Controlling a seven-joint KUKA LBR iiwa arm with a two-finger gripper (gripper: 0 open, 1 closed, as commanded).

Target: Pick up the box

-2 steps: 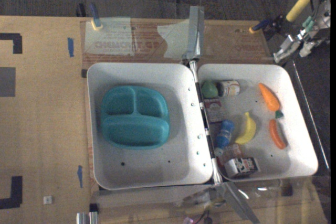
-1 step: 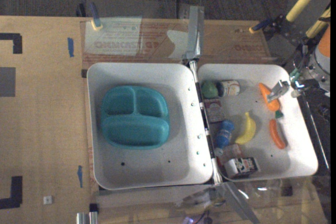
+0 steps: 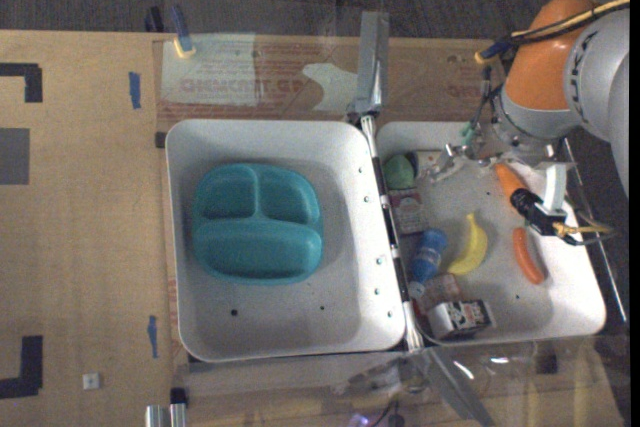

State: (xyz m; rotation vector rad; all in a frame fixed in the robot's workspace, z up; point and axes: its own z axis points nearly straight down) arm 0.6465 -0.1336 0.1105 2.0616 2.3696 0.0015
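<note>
Tool (image 3: 470,153) above right bin (image 3: 580,310), box (image 3: 462,316) label unreadable

A teal divided plate (image 3: 258,222) lies in the white left bin (image 3: 200,315). The white right bin (image 3: 580,300) holds a yellow banana (image 3: 470,246), two orange carrots (image 3: 528,255), a blue cup (image 3: 429,254), a green ball (image 3: 400,170) and a black-and-white box (image 3: 462,317). The surface (image 3: 80,245) is tan with blue tape marks (image 3: 134,90).

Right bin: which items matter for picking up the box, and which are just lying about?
Job:
- box, near the bin's front edge
- gripper, hanging over the bin's back part, away from the box

Lying about:
- banana
- blue cup
- green ball
- two carrots
- teal divided plate, in the left bin
</note>
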